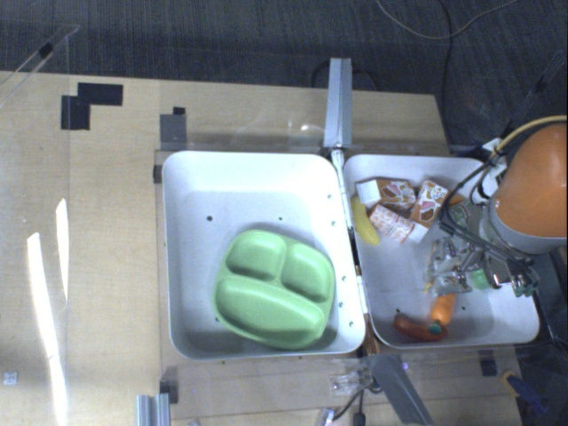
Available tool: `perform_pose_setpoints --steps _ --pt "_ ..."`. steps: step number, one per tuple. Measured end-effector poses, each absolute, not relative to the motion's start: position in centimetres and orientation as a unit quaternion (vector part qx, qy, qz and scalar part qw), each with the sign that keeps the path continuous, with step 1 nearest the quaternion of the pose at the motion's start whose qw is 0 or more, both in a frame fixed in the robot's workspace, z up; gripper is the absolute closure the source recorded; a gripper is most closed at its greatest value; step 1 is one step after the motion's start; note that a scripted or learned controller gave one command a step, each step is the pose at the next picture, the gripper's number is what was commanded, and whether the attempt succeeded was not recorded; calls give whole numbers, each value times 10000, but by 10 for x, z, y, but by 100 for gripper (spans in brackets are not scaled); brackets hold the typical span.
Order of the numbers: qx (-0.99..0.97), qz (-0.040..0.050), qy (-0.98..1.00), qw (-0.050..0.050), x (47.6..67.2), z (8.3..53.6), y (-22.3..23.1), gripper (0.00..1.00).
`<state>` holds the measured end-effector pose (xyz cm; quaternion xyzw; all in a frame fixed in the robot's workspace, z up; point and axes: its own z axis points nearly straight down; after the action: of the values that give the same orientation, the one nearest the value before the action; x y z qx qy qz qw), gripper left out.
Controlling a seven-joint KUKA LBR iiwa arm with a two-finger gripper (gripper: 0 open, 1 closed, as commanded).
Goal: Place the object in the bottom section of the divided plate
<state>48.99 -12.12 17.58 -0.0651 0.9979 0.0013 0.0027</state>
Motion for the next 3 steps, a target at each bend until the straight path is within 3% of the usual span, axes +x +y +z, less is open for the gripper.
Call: perform_pose_setpoints --steps 1,2,3 --pt "-2137 -9 9769 44 506 88 -116 100" --pt "-4016 5 9158 32 526 183 -70 100" --pt "-4836 -16 8753 53 497 88 -101 100"
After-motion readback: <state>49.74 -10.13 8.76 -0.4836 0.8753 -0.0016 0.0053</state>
